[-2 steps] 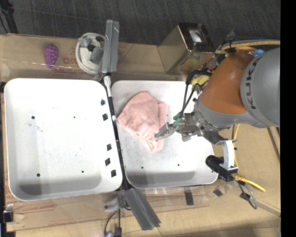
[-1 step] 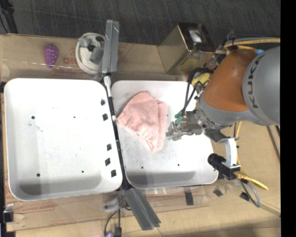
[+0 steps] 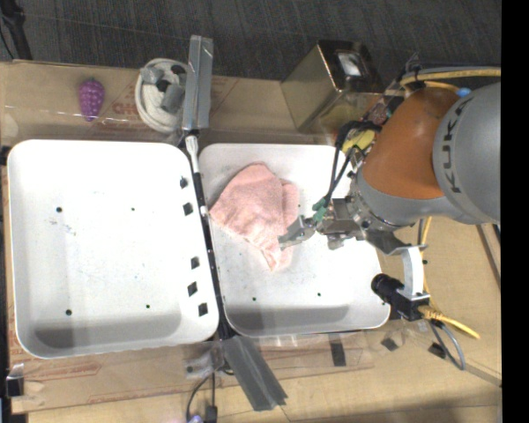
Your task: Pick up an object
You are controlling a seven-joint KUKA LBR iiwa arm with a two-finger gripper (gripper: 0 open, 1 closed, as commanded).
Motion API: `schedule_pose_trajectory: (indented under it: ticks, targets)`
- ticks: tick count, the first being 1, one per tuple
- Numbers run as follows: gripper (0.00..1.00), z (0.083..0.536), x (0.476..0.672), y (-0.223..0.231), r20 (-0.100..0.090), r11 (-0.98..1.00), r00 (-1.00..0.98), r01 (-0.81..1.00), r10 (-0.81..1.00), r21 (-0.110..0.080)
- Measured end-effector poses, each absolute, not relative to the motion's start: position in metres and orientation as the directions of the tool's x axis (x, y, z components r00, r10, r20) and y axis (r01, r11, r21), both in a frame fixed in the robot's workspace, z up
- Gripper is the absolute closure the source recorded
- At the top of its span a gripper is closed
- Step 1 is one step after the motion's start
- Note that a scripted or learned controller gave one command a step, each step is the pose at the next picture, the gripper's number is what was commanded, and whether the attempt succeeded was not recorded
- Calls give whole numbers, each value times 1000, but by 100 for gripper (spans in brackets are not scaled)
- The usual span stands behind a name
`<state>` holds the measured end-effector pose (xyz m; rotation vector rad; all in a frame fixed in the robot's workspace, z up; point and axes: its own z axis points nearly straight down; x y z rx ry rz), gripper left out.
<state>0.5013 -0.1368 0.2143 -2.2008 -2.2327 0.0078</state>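
Note:
A pink crumpled cloth [image 3: 254, 205] lies in the right bin [image 3: 326, 302], toward its left side. My gripper [image 3: 295, 233] hangs over the right bin, its tips at the cloth's lower right edge. The grey arm with its orange band [image 3: 406, 144] reaches in from the right above the bin's right half.
The left bin [image 3: 97, 236] sits beside the right one, with a metal divider bar [image 3: 198, 227] between them. A purple grape-like object [image 3: 91, 97] and a white roll [image 3: 161, 91] rest on the bench behind the left bin. A tan box [image 3: 331, 82] stands behind the right bin.

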Motion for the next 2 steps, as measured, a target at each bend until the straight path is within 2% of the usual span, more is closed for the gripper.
schedule_pose_trajectory:
  ticks: [1,2]
  targets:
    - [0,164,533,-134,1,44,-43,999,999,-7]
    - [0,92,553,-136,1,150,-150,989,989,-1]
